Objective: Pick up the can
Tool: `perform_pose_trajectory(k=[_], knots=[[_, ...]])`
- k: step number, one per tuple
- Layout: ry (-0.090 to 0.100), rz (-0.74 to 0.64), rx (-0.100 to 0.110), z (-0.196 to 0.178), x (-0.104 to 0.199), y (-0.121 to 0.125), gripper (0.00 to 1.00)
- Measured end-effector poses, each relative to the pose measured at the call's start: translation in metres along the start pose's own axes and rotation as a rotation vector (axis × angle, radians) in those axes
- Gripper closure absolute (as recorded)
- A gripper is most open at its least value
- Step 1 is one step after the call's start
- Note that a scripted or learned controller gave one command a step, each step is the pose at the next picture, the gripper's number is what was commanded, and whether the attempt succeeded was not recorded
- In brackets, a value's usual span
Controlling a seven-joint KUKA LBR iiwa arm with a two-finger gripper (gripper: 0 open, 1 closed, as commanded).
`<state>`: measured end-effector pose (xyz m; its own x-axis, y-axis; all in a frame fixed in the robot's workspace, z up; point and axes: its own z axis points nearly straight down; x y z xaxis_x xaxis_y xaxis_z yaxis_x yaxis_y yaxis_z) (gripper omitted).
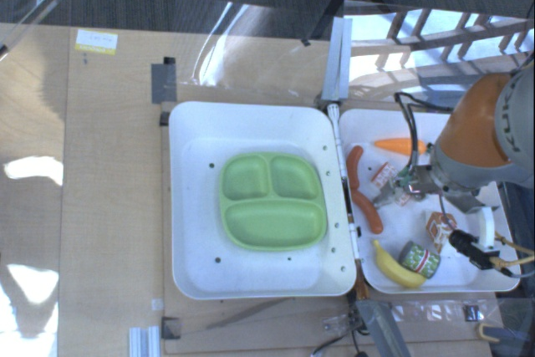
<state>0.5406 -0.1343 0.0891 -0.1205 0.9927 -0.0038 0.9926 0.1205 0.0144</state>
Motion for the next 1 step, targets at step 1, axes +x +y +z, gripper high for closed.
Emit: perform_pose_trajectory(k=[1], knots=[[0.0, 0.073, 0.001, 0.0009, 0.0445, 0.0463, 0.0]])
